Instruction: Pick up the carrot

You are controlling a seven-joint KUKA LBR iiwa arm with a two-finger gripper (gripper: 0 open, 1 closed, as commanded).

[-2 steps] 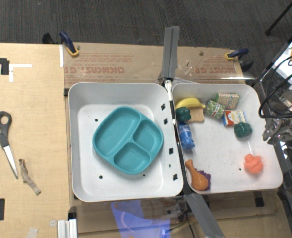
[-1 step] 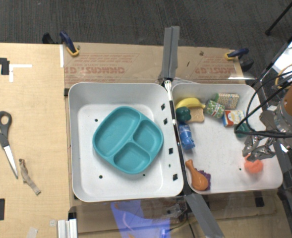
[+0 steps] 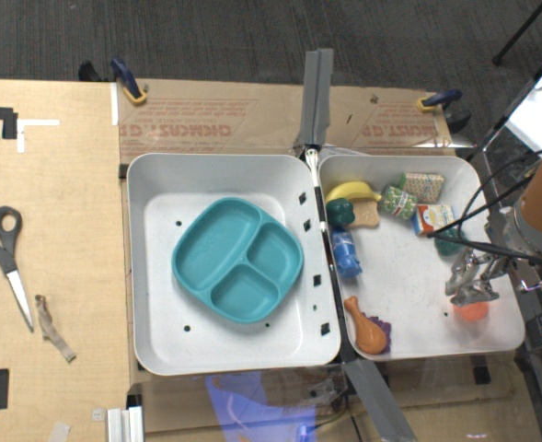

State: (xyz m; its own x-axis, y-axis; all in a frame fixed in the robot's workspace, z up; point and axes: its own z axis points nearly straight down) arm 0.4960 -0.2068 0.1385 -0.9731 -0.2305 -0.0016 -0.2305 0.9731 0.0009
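The carrot (image 3: 367, 330) is an orange tapered piece lying at the front left corner of the right bin (image 3: 418, 274), thin end pointing back, with a small purple item (image 3: 382, 326) against its right side. My gripper (image 3: 473, 284) hangs near the right bin's front right, far to the right of the carrot. It is just above a round orange-red item (image 3: 473, 311), which it partly hides. Nothing shows in its grasp.
The right bin also holds a banana (image 3: 353, 191), a dark green item (image 3: 340, 213), a blue bottle (image 3: 346, 252), a green can (image 3: 399, 201) and small boxes (image 3: 425, 186) along the back. A teal divided plate (image 3: 238, 259) lies in the left bin. Scissors (image 3: 8, 251) lie on the bench at left.
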